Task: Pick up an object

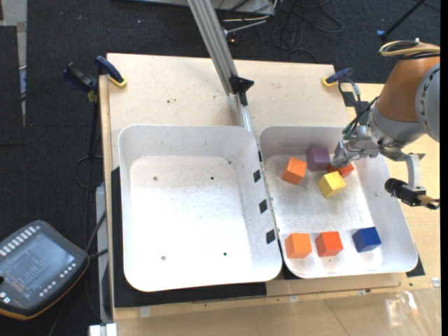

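The right bin (pixel 389 212) holds several small blocks. In its far half lie an orange cube (pixel 295 170), a purple cube (pixel 318 157), a yellow cube (pixel 332 183) and a red block (pixel 345 168). Along its near edge sit an orange cube (pixel 299 244), a red-orange cube (pixel 329 243) and a blue cube (pixel 366 239). My gripper (pixel 344 155) reaches in from the right and is low over the red block, right beside the purple cube. It hides part of the red block. No block is lifted off the bin floor.
The left bin (pixel 127 149) lies beside the right one, with a dividing ridge (pixel 260 187) between them. A slanted metal pole (pixel 213 37) crosses the far bench. Clamps (pixel 110 72) (pixel 337 78) sit at the far bench corners. A teach pendant (pixel 35 264) lies at the near left.
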{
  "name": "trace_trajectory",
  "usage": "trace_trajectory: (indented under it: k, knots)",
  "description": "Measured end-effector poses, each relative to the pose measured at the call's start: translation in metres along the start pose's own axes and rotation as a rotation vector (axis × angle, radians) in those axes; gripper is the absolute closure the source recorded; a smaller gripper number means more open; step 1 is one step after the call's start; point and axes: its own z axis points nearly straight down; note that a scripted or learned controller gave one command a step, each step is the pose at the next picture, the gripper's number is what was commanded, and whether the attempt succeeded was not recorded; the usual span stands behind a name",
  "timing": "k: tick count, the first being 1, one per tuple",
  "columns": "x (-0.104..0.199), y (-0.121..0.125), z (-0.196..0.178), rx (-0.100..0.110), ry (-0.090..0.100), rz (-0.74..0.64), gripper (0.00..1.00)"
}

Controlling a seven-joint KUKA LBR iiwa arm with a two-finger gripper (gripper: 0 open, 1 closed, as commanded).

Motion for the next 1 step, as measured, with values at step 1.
trace_trajectory:
  k: [1]
  knots:
    - [0.0018, -0.0011, -0.0633, 0.015, 0.007, -0.001, 1.0]
